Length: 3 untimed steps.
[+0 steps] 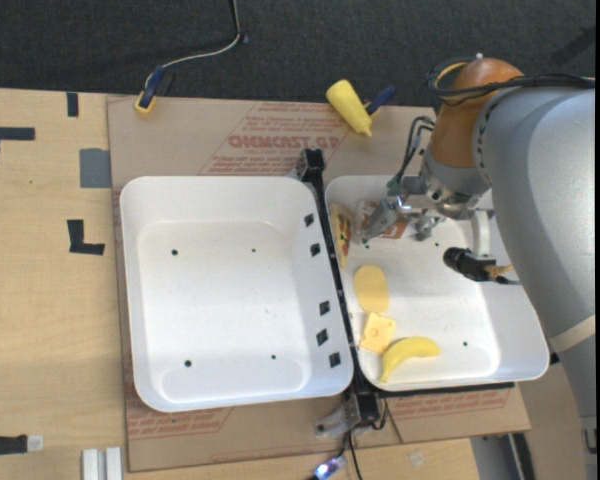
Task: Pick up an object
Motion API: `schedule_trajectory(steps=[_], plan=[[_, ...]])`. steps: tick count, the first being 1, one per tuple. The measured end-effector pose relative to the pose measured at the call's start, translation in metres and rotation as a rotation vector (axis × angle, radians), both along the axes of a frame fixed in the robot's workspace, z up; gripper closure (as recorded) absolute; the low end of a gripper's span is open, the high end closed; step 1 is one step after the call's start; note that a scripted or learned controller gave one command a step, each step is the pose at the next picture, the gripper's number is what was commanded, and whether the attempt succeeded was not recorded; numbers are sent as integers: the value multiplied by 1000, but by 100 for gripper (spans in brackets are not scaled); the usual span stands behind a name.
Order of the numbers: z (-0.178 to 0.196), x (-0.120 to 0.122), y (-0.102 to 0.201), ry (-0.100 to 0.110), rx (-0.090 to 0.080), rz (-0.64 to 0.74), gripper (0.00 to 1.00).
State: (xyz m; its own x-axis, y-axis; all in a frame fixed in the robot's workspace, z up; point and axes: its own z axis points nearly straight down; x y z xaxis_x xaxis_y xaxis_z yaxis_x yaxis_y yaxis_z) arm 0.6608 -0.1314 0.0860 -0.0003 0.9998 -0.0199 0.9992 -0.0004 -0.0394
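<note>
Crowding the right bin (500,363), the gripper (405,213) has an unreadable grip state.

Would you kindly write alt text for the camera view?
A grey arm reaches from the right, its gripper low over the right bin, beside a colourful packet. A banana and two yellow pieces lie nearer the front; the left bin sits alongside.

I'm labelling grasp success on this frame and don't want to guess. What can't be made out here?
- End effector, camera view: too small and cluttered to tell its opening, or whether it holds anything.
- Printed packet by the right bin's left wall: partly hidden by the end effector; print unreadable.
- Arm: cut off by the right edge, covering that bin's right side.
</note>
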Motion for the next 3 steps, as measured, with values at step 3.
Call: schedule_trajectory(steps=[3], plan=[[-4,-1,-7,-3,16,-1,0]])
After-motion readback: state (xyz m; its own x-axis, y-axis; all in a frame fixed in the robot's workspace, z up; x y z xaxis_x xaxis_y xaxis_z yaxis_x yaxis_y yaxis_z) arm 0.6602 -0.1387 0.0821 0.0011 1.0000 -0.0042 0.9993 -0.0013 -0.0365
